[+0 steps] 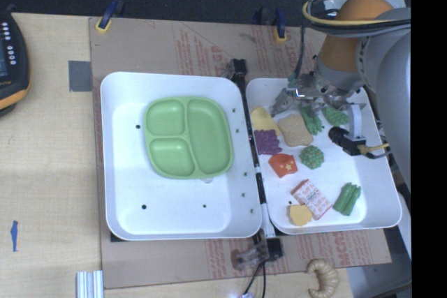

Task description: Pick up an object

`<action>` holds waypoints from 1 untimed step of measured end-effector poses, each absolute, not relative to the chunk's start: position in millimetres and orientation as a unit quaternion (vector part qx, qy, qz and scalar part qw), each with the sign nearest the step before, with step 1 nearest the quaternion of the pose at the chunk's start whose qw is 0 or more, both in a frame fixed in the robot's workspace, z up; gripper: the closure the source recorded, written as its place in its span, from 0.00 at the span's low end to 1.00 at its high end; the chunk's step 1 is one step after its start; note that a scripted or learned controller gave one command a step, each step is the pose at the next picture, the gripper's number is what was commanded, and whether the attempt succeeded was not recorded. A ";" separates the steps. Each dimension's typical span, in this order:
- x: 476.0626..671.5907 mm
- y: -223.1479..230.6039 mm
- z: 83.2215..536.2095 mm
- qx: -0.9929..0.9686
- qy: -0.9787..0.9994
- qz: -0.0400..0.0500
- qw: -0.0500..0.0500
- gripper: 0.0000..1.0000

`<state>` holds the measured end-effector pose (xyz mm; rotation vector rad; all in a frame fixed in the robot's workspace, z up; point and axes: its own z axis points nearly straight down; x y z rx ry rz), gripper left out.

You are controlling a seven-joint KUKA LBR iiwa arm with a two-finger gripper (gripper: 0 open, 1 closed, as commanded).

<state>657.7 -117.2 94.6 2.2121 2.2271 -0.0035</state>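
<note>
Cardboard-covered bench carries the right white bin (391, 209) of toys; gripper (299, 95) hovers at its twelve o'clock, grip state unclear.

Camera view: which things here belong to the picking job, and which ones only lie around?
Belong to the job:
gripper, over the right bin
purple grapes
bread slice
red piece
broccoli
green pod
red-and-white packet

Just lying about:
green divided plate in the left bin
blue clamp
curled tan piece on the bench
</note>
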 end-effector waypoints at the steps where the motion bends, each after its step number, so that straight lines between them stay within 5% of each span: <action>1: 657.3 -106.1 94.5 0.705 0.709 -0.002 0.001 0.00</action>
